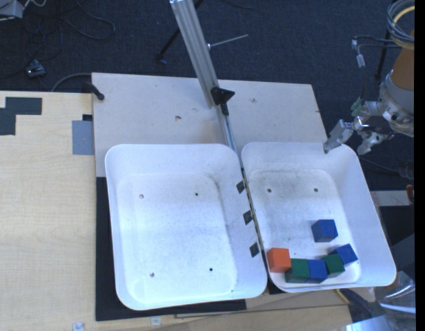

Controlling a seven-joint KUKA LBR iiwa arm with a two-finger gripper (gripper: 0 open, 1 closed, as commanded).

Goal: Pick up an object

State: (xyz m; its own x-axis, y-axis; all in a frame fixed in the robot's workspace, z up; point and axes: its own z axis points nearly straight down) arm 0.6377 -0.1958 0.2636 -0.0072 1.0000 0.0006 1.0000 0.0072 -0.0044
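Above the right bin's [368, 205] far corner, the gripper [350, 135] hangs with its fingers spread wide, holding nothing. Blocks sit well apart from it: orange block [279, 258], blue block [324, 229].

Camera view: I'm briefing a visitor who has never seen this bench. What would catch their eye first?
Probably the coloured blocks bunched in the right bin's near corner: an orange block, green and blue ones beside it, one blue block apart. Next, the gripper hanging over that bin's far right corner.
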